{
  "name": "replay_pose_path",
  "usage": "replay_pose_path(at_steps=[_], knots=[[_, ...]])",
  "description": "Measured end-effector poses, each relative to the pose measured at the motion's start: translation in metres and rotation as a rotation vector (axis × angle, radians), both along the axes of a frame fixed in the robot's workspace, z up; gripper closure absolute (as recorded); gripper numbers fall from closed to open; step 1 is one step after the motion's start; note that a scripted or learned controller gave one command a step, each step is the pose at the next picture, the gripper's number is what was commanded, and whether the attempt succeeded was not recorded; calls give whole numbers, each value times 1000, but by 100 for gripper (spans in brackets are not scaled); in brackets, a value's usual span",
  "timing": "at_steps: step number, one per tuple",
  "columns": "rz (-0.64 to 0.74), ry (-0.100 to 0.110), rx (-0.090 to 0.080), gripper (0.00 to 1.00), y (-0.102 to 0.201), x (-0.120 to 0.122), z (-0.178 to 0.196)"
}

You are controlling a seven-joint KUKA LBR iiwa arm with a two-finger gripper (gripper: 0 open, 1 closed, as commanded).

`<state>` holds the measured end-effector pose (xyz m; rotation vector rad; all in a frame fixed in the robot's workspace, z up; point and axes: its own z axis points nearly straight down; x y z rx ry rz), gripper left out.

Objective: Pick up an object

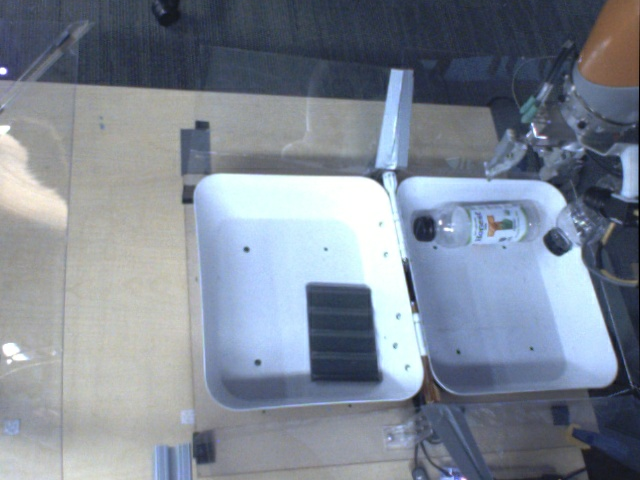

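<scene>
Plastic bottle (472,225) on its side along the top of the right bin (520,368), black cap toward frame centre. Dark ribbed block (343,333) low in the left bin (230,268). Gripper (545,158) at upper right, over the right bin's far corner; finger state impossible to tell.

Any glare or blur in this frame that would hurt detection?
Camera view: glare patches on the clear sheet at left; soft shadows along the near walls of the left bin and right bin; the bottle is clear and low in contrast against white; the black block stands out sharply; the gripper area is cluttered and slightly soft.
</scene>
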<state>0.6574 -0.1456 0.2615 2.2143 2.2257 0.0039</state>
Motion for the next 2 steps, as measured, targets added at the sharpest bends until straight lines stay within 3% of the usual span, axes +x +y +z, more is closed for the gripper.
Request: replay_pose_path(at_steps=[1,2], knots=[[-132,-4,-1,0,-14,13,72],[133,0,0,0,-16,12,-87]])
